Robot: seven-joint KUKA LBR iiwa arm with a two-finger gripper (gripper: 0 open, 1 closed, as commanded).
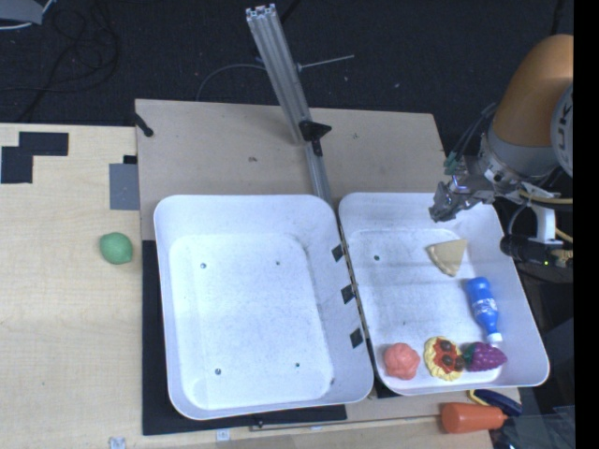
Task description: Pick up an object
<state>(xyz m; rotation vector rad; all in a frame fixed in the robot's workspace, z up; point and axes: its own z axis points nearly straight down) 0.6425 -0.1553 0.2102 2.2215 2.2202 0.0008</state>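
Far left on the pale wooden tabletop [56, 297]: one green ball [117, 248], alone, well apart from the bins. Next, two shallow white bins side by side on a tan board, joined along the middle seam by three small black clips [347, 293]. Left bin [178, 223]: bare white floor with four small dark dots. Behind the seam, one slanted metal rail [285, 92] rising toward the top edge. Right bin [370, 213]: five objects in all. Along its near rim, one pink-red lumpy piece [401, 360], then one yellow toy with red and dark spots [443, 357] just beside it, then one purple grape bunch [486, 355] touching that toy. Above the grapes, one blue bottle with a white cap [483, 307], lying on its side, cap toward the near rim. Farther back, one tan wedge [449, 255], apart from the rest. Just beyond the wedge, over the bin's far right corner, the pincer [449, 199], dark and small here, nothing seen between its tips; cannot tell how far apart they stand. Outside the bin, at the front right of the tabletop, one orange carrot-like piece [471, 417]. Far right, the orange band [538, 87] of the one arm.
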